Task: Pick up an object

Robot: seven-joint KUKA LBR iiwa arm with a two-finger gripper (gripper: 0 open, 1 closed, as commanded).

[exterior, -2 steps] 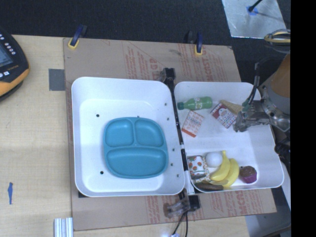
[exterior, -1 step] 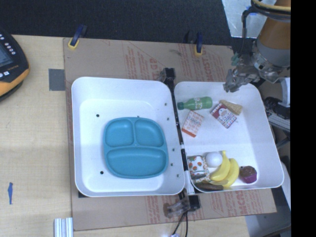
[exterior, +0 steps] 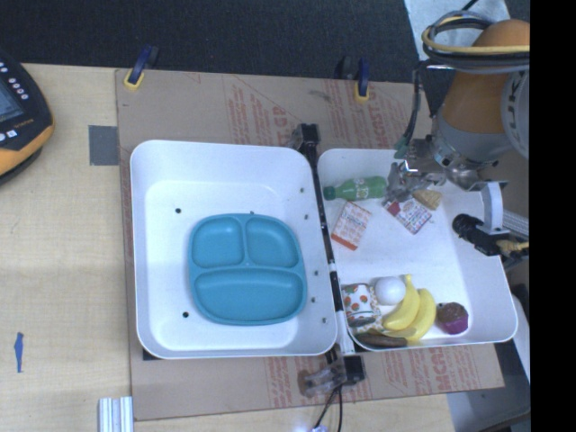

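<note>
1. Two white bins sit side by side on a cardboard sheet (exterior: 225,106) clamped to a wooden bench (exterior: 54,268); the left bin (exterior: 153,241) holds a blue divided plate (exterior: 247,268) lying flat near its middle
2. The right bin (exterior: 477,277) carries the clutter: a green bottle (exterior: 355,189) on its side at the far left corner, an orange-and-white packet (exterior: 351,224) just below it, and a red-and-white packet (exterior: 412,213) near the far wall
3. Along the near wall lie a printed can (exterior: 359,302), a white egg (exterior: 389,289), a banana bunch (exterior: 412,310) and a purple fruit (exterior: 452,318), packed close; the egg touches the bananas
4. The gripper (exterior: 402,183) is low over the far part of the right bin, between the bottle's cap and the red-and-white packet, close to both
5. Its fingers are lost in glare and clutter, so whether they are spread or pinching anything cannot be told
6. The arm (exterior: 477,106) enters from the right, its orange band above the grey wrist, a yellow-and-black cable (exterior: 450,39) looped around it
7. A black fitting (exterior: 477,232) juts over the right bin's right side
8. A yellow handheld unit (exterior: 18,115) rests at the bench's left edge; blue and yellow clamps (exterior: 360,77) hold the cardboard's far edge
</note>
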